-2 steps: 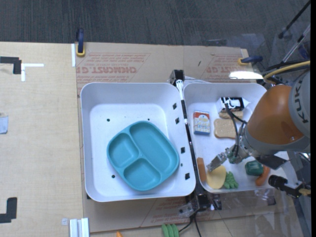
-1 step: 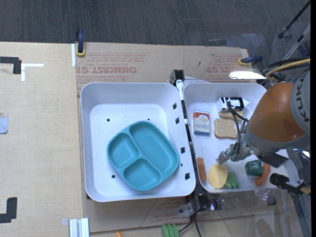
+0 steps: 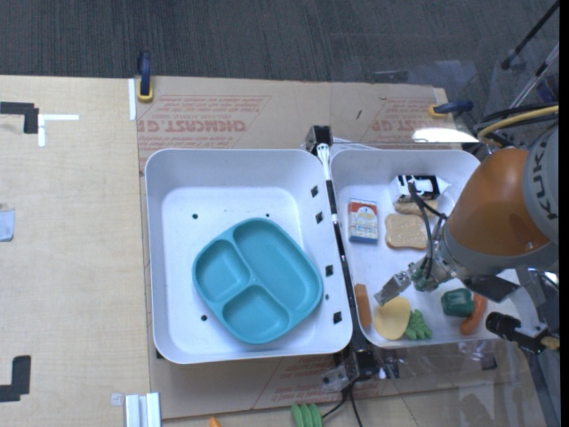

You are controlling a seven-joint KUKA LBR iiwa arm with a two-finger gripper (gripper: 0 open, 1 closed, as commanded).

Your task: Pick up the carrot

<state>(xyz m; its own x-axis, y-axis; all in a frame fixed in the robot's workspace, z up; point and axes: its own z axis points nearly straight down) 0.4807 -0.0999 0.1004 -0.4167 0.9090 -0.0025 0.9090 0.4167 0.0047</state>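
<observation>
The carrot (image 3: 362, 303) is a slim orange stick lying lengthwise against the left wall of the right bin (image 3: 462, 160), near its front corner. My gripper (image 3: 394, 289) hangs low over the front half of that bin, tilted down and to the left. Its tip is a short way right of the carrot and just above a yellow food piece (image 3: 392, 319). The carrot lies free, apart from the gripper. The grey and orange arm (image 3: 498, 207) covers the right part of the bin.
Also in the right bin are a red and white box (image 3: 363, 221), a toast slice (image 3: 406, 231), a green leafy piece (image 3: 418, 326), a dark green vegetable (image 3: 457, 302) and a short orange piece (image 3: 477, 315). In the left bin (image 3: 169, 185) lies a teal divided plate (image 3: 258, 279).
</observation>
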